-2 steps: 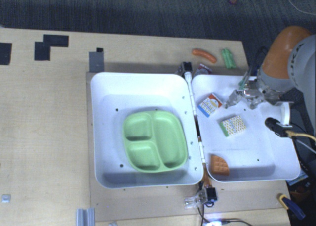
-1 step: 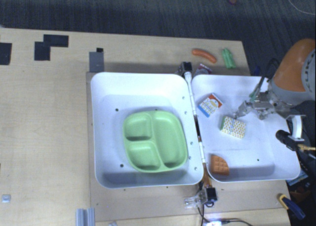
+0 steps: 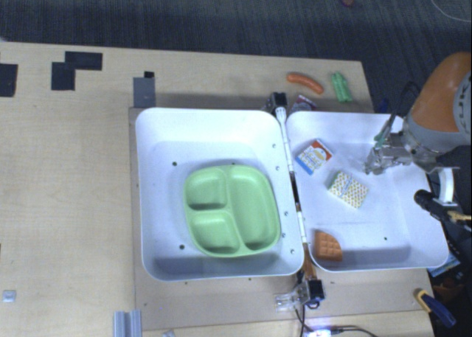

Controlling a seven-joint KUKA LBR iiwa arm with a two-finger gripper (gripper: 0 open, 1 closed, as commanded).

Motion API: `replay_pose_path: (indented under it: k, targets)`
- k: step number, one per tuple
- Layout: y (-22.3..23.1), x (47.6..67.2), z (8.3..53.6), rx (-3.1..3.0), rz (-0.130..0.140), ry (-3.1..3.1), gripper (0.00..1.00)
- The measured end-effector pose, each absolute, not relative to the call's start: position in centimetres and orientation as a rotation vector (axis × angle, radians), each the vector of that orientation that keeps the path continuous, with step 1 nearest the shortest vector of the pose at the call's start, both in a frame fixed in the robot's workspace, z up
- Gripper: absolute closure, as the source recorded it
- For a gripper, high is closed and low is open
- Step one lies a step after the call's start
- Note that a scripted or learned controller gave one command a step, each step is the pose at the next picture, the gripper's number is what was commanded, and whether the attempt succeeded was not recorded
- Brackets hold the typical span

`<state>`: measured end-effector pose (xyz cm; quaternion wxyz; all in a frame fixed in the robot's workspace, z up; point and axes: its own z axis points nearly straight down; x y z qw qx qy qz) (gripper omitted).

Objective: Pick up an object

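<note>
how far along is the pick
Done: the gripper has reached over the right bin. In hand: nothing visible between its fingers. Left: the pick itself. The patterned packet, the small box and the brown piece all lie on the bin floor.

No text, label, brand or number can be read. The small carton (image 3: 313,157) just left of the hand (image 3: 380,157) carries a colourful print, and the patterned packet (image 3: 348,189) below-left of the hand is dotted, both too blurred to make out.
</note>
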<state>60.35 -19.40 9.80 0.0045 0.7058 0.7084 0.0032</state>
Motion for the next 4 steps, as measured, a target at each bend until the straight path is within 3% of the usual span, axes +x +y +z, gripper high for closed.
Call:
replay_pose_path:
  k: [1,2,3,4]
  targets:
    - [-19.4,60.3,9.8,2.211,0.01,2.219,0.0]
    - [-15.6,65.7,8.6,2.213,0.007,2.226,0.0]
    - [-17.6,58.0,8.6,2.217,0.003,2.22,0.0]
    - [-17.5,58.3,9.8,2.211,0.01,2.218,1.0]
